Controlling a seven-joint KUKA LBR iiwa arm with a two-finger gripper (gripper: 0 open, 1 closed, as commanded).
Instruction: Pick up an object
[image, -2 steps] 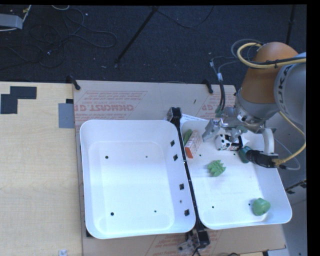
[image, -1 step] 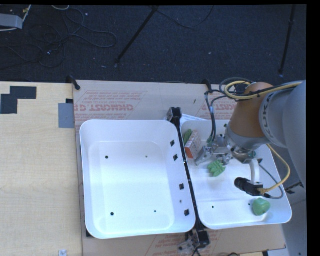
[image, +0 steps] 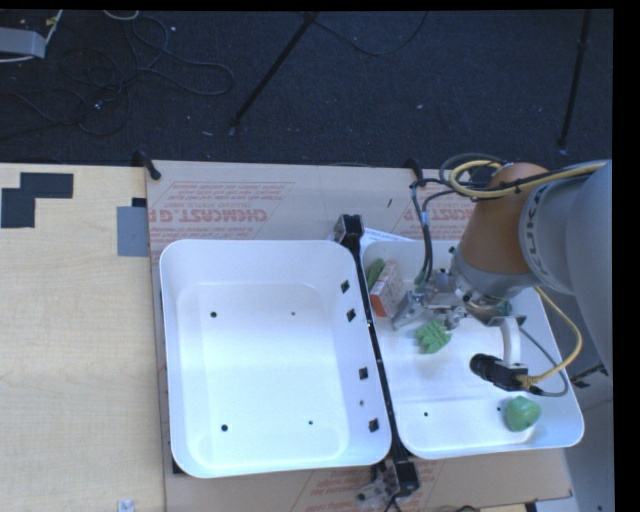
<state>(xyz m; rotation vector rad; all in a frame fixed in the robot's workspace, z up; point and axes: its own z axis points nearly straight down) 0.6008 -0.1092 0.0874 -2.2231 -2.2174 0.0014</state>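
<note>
My gripper (image: 428, 312) is low over the right bin (image: 560, 430), near its middle. A crumpled green object (image: 433, 338) sits right under the gripper tip, touching or nearly touching it. Whether it is held cannot be told. An orange and white box (image: 383, 291) lies just left of the gripper by the bin's left wall, and a small green piece (image: 374, 272) lies above the box. A rounded green object (image: 520, 413) rests in the near right corner of the same bin.
The left bin (image: 180, 300) stands beside the right one, and a black divider strip (image: 365, 340) runs between them. Both bins rest on a cardboard sheet (image: 230, 205). The grey arm with its orange band (image: 500, 230) covers the right bin's far right part.
</note>
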